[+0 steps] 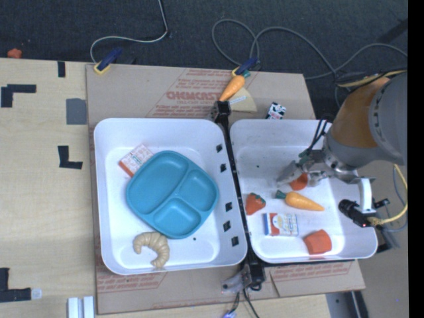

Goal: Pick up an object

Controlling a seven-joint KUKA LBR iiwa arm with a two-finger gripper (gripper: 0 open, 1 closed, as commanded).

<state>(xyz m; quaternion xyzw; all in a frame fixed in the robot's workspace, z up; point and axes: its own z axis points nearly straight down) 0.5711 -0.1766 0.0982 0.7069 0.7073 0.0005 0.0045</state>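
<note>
Grey arm reaching in from the right, gripper (298, 176) low in the right bin (265, 138), fingers' state impossible to tell, red object (299, 183) right beneath it, carrot (303, 202) just below, blue plate (172, 193) in the left bin (109, 177)

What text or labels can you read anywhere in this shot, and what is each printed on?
"CHEMCAS...", red print, partly hidden: on the cardboard sheet under the bins.
More red print along the cardboard's lower edge: too blurred to read.
Small carton in the right bin: printing too small to read.
Small packet beside the blue tray: too blurred to read.
</note>
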